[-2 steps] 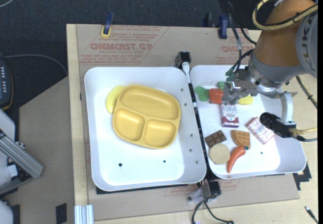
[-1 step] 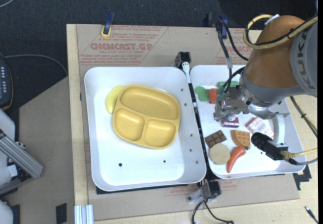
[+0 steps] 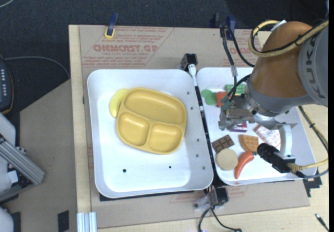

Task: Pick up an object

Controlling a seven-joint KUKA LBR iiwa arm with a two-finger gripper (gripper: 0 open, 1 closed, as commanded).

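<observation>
Hovering low in the right bin (image 3: 308, 165), the end effector (image 3: 233, 119) is reaching toward the toy food; finger state cannot be told. Lying just beside: brown chocolate piece (image 3: 223, 143), waffle (image 3: 249, 143), red chili (image 3: 243, 164), pale cookie (image 3: 227, 159). Sitting well apart in the left bin (image 3: 104, 137): a yellow divided tray (image 3: 151, 120).

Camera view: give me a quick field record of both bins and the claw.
left bin: holds a yellow divided tray, with a yellow piece tucked under its far-left edge
right bin: holds small toy foods
items in right bin: brown chocolate piece, round beige cookie, waffle piece, orange-red carrot-like piece, green piece
arm: reaches in from the right, over the right bin
claw: low over the right bin, just above the chocolate piece; grip state unclear
held object: none visible
</observation>
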